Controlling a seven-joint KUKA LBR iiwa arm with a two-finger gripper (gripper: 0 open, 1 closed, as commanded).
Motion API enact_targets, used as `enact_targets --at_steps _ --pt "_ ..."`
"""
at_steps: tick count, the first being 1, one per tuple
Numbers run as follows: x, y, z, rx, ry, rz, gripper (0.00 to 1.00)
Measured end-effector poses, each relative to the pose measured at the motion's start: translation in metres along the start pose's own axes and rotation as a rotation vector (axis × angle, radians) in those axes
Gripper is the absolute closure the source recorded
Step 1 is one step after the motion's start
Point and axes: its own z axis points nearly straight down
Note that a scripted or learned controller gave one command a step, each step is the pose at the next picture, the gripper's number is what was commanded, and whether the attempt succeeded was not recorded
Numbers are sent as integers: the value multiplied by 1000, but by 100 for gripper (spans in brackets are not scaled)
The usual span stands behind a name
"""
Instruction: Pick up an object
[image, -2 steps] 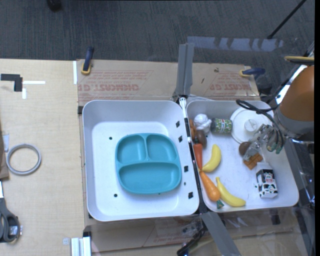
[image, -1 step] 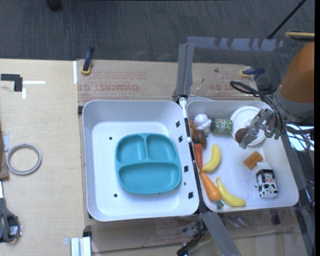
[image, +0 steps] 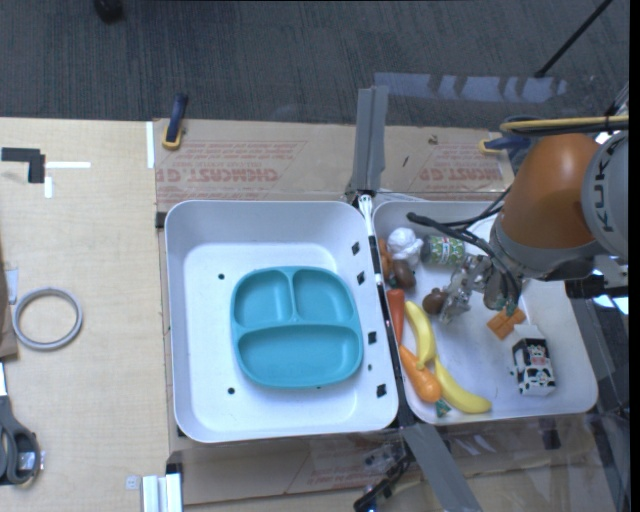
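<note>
Pale wood tabletop (image: 80, 400) carries two white bins; the right bin (image: 570, 395) holds the clutter the task draws from. Nearest the gripper (image: 462, 292) sits a small brown toy (image: 435, 300), rounded and probably light and hard, so likely to roll or squirt out unless pinched across its middle. Whether the fingers are wide or narrow I cannot tell. Just left lie two bananas (image: 432, 355) and a carrot (image: 410, 350), smooth and curved, best taken mid-length. An orange block (image: 504, 322) and a cow-patterned box (image: 534, 365) offer flat faces. The left bin (image: 190, 330) holds a teal divided plate (image: 297, 328).
</note>
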Motion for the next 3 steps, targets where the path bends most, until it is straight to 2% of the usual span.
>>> enact_targets --at_steps 1,2,3 --pt "-37 -48 8 0 -2 257 100" --pt "-37 -47 9 0 0 256 0" --pt "-62 18 9 0 -1 368 0"
